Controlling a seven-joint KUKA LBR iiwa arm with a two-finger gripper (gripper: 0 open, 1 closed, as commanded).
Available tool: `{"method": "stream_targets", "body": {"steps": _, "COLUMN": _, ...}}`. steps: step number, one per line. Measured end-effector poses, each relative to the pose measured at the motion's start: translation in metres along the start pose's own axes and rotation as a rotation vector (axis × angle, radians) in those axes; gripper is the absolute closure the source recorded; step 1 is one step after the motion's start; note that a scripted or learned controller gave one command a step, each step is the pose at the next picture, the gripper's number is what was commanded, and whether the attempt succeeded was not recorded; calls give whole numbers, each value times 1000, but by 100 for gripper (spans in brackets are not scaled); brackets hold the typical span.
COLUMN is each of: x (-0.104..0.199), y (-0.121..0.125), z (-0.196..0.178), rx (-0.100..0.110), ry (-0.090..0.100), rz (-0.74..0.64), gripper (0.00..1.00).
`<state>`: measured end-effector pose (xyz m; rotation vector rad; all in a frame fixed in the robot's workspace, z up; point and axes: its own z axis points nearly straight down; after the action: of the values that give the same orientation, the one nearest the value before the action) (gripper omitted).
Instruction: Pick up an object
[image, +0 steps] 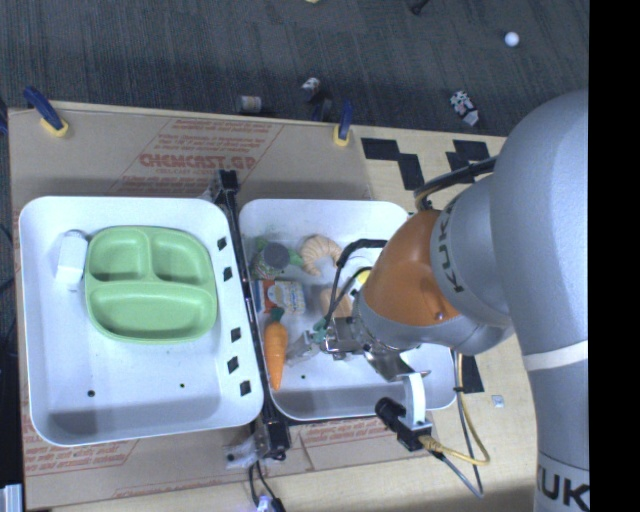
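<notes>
Camera view shows us an orange carrot (275, 352) lying against the left wall of the right bin (330, 405), with a small carton (285, 296), a dark round piece (272, 258) and a tan shell-like item (320, 252) beyond it. Our gripper (322, 338) hangs just beside the carrot; we cannot tell how its jaws stand. A green divided plate (152, 283) fills the left bin (120, 410).

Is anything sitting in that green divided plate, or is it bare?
Bare. The green plate lies flat in the left bin, and all its compartments show plain green. A small white object rests beside it, outside its rim.
</notes>
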<state>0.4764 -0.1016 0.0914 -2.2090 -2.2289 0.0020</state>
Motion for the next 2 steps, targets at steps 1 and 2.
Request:
{"method": "stream_targets", "body": {"steps": 1, "x": 0, "y": 1, "z": -10, "rx": 0, "ry": 0, "rz": -3, "gripper": 100}}
{"method": "stream_targets", "body": {"steps": 2, "x": 0, "y": 1, "z": -10, "rx": 0, "ry": 0, "rz": -4, "gripper": 0}}
